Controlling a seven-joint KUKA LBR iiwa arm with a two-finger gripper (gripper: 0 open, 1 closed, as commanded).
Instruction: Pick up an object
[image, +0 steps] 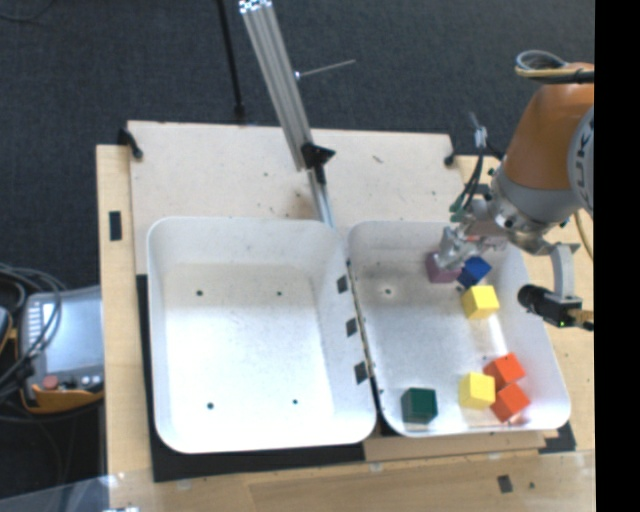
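Hovering low over the far end of the right-hand shallow white bin (400, 330), the end effector (455, 245) sits directly above a small mauve block (438, 267).

Whether it is open or closed I cannot tell. The mauve block lies just below and slightly left of it; a small blue cube (474, 270) crowds in just beside on the right, a yellow cube (481, 301) near. Two orange cubes (510, 385), another yellow block (477, 390) and a dark green cube (419, 404) lie well apart, toward the near end.
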